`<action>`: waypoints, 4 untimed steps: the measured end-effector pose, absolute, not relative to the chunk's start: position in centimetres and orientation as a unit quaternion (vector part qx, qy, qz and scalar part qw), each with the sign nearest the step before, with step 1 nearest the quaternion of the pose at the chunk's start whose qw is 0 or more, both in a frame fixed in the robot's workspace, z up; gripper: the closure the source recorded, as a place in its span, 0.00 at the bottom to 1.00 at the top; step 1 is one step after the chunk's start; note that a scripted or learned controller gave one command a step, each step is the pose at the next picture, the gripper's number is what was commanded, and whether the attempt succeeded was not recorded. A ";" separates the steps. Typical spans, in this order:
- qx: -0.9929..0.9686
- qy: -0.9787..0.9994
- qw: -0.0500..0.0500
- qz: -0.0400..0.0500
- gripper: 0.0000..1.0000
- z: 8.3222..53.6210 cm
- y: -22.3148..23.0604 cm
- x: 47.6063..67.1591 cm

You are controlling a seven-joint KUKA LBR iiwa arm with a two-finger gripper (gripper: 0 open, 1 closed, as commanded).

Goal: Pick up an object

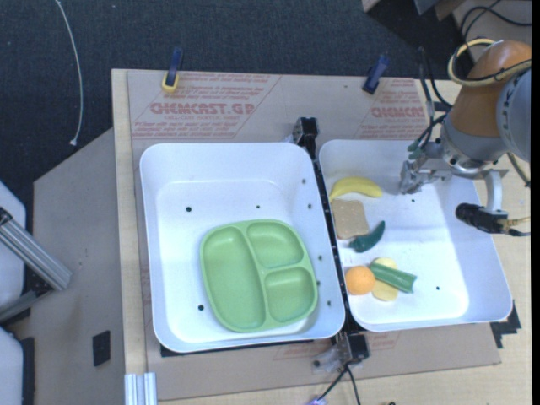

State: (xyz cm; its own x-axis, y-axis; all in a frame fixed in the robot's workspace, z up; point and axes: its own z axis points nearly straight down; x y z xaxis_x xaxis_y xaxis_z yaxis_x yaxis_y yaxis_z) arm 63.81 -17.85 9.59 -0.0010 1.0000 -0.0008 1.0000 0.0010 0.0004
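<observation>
In the right bin [472,302], a cluster of toy foods lies along its left side. A yellow banana [355,188] sits uppermost, just above a tan slice of bread [351,218] that touches it or nearly so. Below the bread's right corner lies a dark green pepper-like piece [369,238], tilted. Lower still, an orange fruit [360,280] rests against a pale yellow piece [386,290] with a green vegetable [394,278] lying across it.

The gripper [412,178] hangs over the upper part of the same bin, to the right of the banana and apart from it, with nothing visible between its fingers; whether it is spread or closed cannot be told at this angle. Bare white floor separates it from the food cluster. The grey arm with its orange band [498,62] enters from the upper right of the frame, trailing dark cables [483,218] over the bin's right rim.

The left bin [169,226] holds a green divided plate [256,273] with three compartments, sitting low and centre. Black clips [305,130] join the bins at the top and bottom of their shared wall. Blue clamps [375,73] pin the cardboard sheet [253,104] at the upper edge.
</observation>
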 end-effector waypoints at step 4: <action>0.705 0.709 -0.002 0.000 1.00 22.9 -7.9 61.6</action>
